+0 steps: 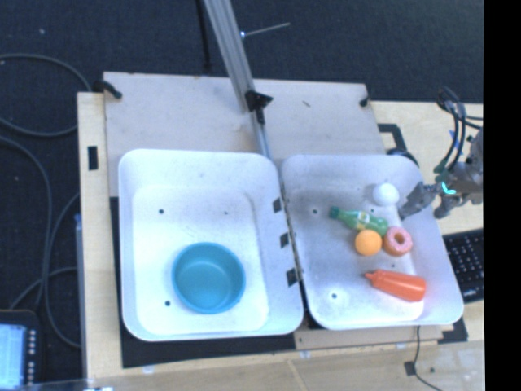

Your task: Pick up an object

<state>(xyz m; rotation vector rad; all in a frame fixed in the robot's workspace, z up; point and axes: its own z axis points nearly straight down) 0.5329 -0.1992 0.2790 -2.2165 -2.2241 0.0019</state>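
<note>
Objects, a white ball [384, 192], green bottle [356, 217], orange [368, 243], pink ring [398, 240] and carrot [397, 284], lie unpicked in the right bin [326, 187]. The end effector [431, 204] hovers at its right rim; its state cannot be told.

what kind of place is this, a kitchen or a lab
Most likely a robotics lab bench, not a kitchen: two shallow white bins hold toy items like a pink donut and a blue bowl, with loose cables on the dark floor.
</note>
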